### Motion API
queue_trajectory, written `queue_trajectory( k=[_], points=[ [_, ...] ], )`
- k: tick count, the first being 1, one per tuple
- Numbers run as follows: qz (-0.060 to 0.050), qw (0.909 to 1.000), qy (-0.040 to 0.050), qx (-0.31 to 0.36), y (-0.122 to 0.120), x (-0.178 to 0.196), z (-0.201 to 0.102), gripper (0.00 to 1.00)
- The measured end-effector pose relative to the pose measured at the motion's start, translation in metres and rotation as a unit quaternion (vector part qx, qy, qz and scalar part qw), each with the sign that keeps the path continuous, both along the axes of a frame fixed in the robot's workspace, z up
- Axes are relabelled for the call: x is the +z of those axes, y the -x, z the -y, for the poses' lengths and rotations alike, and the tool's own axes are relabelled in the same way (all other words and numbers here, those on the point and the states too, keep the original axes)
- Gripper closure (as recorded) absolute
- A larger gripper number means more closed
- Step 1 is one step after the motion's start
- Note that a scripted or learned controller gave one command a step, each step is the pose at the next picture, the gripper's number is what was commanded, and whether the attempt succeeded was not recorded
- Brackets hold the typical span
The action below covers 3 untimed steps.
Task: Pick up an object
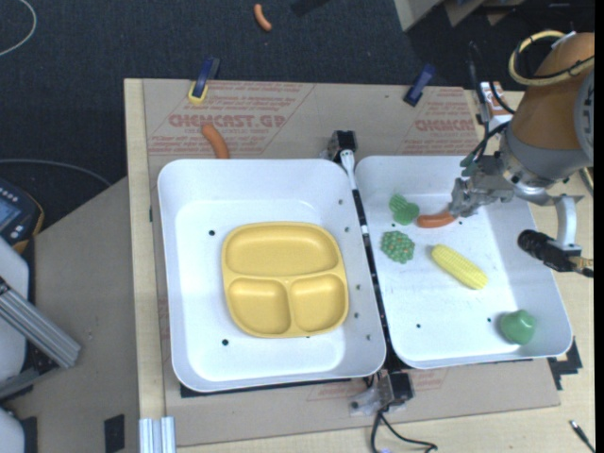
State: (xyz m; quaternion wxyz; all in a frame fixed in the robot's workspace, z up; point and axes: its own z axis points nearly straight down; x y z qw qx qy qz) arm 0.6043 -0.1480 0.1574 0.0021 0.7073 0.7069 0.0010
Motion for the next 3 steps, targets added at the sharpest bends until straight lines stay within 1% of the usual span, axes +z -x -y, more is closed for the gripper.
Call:
queue_trajectory(
  k=[1,2,3],
  points=[
    [0.002,1.0000,0.0005,0.001,-0.002,0.065,0.002,1.00],
    [0.000,1.0000,-0.0001,0.001,-0.003,0.068,0.002,1.00],
    [0.000,1.0000,-0.0008,0.003,-0.029,0.079,-0.046,1.00]
  ],
)
